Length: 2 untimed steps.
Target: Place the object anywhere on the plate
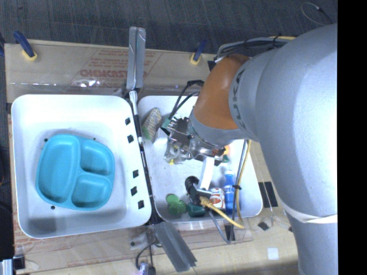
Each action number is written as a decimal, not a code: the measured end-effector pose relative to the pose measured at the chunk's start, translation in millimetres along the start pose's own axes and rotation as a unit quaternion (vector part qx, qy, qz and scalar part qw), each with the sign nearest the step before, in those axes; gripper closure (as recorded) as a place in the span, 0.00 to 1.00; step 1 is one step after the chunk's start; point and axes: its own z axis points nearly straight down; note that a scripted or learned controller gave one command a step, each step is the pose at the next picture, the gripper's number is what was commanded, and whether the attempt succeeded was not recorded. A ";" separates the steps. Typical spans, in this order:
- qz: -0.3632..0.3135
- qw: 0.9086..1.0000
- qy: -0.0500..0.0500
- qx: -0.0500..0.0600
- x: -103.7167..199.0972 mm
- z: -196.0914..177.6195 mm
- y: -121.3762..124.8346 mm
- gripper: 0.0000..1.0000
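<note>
Currently your hand (182, 148) hangs low in the right bin (252, 208); its state, can't tell. Objects (189, 204) sit clustered at that bin's near edge, well apart from the blue plate (74, 171) in the left bin. Clutter risks a missed or double grab.

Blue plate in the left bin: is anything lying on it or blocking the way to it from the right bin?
Nothing lies on the blue plate; its three compartments are bare. Between it and the right bin, where the pincer hangs among small objects, stand only the two bins' adjoining walls, which anything carried must clear.
</note>
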 end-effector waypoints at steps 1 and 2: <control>-0.065 0.998 0.000 0.000 68.1 0.3 7.2 1.00; -0.055 0.999 0.000 0.000 82.1 -53.0 -47.1 1.00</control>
